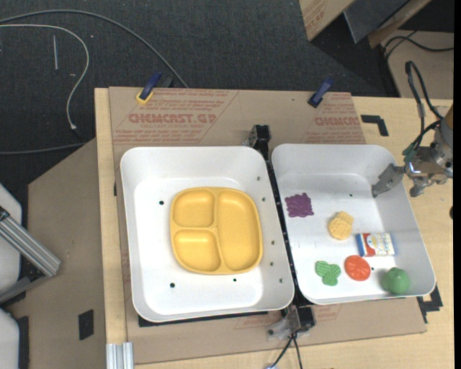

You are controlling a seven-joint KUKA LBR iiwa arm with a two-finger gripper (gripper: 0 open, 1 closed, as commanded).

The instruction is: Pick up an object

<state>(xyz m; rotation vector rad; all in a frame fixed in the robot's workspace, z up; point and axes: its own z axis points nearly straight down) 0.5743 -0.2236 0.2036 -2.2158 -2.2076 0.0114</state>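
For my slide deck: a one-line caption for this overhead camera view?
Gripper open at the right bin's far edge, toys untouched; yellow plate in the left bin.

Yellow divided plate (216,230) sits in the middle of the left bin (137,173), three compartments showing, its two small ones toward the left; the right bin (324,155) lies just beside it, the two rims nearly touching along the centre; both rest on a brown cardboard sheet (216,115) with red lettering; two blue clamps pin that sheet's far edge, one at the left (149,88), one at the right (320,93); a white cable (79,54) loops over the dark floor up top left; cardboard boxes (324,16) at the top right.
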